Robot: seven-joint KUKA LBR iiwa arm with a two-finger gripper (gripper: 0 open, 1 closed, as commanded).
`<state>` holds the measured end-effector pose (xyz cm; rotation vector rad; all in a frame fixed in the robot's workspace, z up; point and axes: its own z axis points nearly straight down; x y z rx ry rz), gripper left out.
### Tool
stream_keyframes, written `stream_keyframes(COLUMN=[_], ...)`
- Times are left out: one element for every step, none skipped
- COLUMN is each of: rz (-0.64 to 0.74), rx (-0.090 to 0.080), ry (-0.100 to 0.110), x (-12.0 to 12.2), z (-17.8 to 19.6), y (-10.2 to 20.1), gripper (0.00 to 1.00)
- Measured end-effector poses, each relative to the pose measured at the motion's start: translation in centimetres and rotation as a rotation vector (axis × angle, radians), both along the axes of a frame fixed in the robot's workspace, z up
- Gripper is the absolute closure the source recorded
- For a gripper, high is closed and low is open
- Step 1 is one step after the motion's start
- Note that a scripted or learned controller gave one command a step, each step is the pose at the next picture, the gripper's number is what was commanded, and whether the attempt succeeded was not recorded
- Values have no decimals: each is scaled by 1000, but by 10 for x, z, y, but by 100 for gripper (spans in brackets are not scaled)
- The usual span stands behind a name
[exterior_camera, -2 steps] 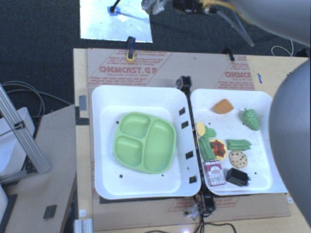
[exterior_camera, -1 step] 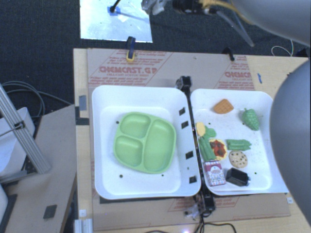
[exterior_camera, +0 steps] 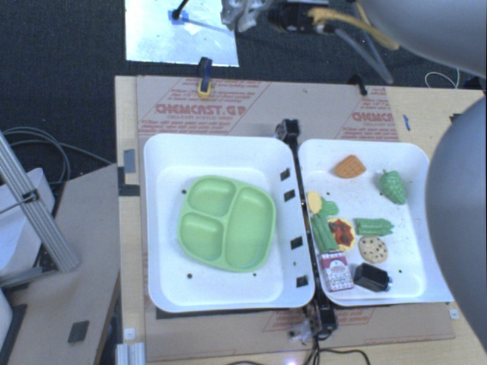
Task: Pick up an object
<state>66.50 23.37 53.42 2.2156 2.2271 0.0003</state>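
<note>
The right bin [exterior_camera: 415, 158] holds several toy foods: an orange waffle [exterior_camera: 350, 166], a green bunch of grapes [exterior_camera: 393, 186], a yellow piece [exterior_camera: 313, 202], a green vegetable [exterior_camera: 323, 230], a red and yellow slice [exterior_camera: 343, 233], a green pod [exterior_camera: 373, 225], a cookie [exterior_camera: 372, 249], a red and white packet [exterior_camera: 336, 271] and a black block [exterior_camera: 372, 277]. My gripper [exterior_camera: 242, 10] hangs high at the top of the view, beyond the far edge of the bench and well away from both bins. Nothing shows in its grasp.
A light green divided plate [exterior_camera: 227, 223] lies in the left bin [exterior_camera: 163, 158]. A black divider [exterior_camera: 297, 204] runs between the bins. The grey arm [exterior_camera: 456, 204] covers the right side. A metal rail [exterior_camera: 34, 204] stands at the left.
</note>
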Motion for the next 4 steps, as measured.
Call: stream_keyframes(rz=[5, 6, 11, 12], rx=[0, 0, 0, 0], ry=[-3, -2, -4, -4], x=[0, 0, 0, 0], z=[12, 11, 22, 22], y=[1, 1, 1, 1], gripper=[100, 0, 100, 0])
